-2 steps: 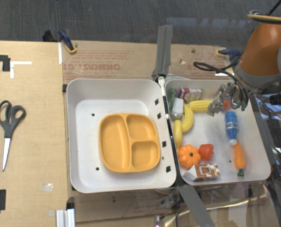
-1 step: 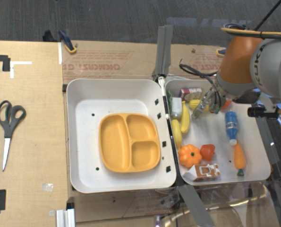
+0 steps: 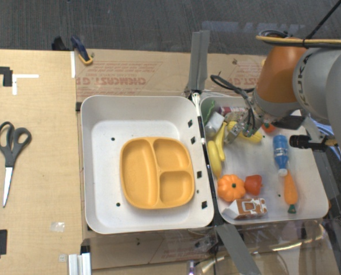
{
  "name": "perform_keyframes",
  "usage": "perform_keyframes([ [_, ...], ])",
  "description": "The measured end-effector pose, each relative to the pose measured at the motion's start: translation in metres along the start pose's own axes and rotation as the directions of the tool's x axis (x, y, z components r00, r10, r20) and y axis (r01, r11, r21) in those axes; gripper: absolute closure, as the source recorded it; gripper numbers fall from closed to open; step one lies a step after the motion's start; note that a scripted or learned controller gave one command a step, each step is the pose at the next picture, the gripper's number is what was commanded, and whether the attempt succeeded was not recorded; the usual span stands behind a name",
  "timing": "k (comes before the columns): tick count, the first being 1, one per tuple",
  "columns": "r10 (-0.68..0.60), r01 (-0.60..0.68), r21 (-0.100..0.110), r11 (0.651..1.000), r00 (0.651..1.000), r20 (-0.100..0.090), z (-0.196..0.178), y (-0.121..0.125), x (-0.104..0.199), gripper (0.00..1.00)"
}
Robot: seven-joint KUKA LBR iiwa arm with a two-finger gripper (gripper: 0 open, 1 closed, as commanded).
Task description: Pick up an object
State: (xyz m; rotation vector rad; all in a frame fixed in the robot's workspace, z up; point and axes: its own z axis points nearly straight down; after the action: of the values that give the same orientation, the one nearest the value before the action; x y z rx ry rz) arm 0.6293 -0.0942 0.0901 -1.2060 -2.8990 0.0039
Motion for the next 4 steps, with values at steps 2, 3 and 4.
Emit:
perform_keyframes([
  [2, -0.156, 0.156, -0.002, 0.988, 0.988, 0.003, -0.169, -0.011, -0.006, 1.00],
  [3, -0.251, 0.251, -0.002, 0.968, 0.968, 0.002, -0.021, -0.033, -0.023, 1.00],
  [4, -0.270, 0.270, -0.003, 0.963, 0.963, 0.003, -0.135, 0.015, -0.008, 1.00],
])
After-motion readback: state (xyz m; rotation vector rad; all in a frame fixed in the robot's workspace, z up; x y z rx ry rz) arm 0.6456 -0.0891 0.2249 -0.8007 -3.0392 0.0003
